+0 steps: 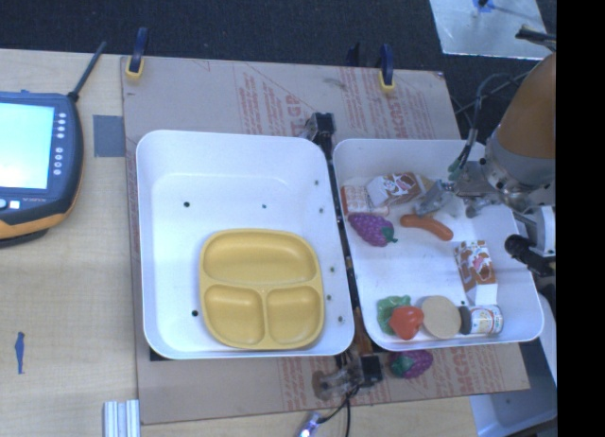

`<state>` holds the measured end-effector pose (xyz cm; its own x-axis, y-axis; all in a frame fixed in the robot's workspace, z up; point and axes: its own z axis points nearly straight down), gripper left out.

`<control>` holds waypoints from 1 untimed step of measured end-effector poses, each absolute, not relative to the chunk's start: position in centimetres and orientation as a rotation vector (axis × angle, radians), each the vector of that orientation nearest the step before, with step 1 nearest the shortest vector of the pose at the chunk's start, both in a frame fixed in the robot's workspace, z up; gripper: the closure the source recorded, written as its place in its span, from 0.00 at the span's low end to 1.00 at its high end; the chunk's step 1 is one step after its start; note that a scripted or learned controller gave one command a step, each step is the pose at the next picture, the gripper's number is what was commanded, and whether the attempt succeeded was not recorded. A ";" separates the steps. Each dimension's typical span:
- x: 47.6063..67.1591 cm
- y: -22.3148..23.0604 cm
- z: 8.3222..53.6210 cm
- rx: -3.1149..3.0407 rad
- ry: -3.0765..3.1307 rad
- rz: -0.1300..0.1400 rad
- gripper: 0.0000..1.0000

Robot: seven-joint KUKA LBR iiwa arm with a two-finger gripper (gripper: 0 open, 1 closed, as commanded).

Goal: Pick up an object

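Two bins | gripper (437,201) at right bin (529,331) upper right, finger state untellable | risk: sausage (427,227) just beside could roll away.

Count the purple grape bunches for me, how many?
2: one grape bunch in the right bin, near its left wall; another grape bunch outside, below that bin's front edge.

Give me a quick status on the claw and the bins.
Claw low in right bin, just above the hot dog, nothing seen held. Grapes and packet close by. Yellow tray sits in left bin.
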<state>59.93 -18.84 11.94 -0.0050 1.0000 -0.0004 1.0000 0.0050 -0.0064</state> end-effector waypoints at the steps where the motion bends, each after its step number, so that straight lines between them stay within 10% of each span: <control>1: 65.2 -16.9 9.2 -2.200 -2.215 0.029 0.00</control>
<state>65.19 -16.95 9.18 -0.0066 1.0000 0.0009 0.9996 0.0066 -0.0270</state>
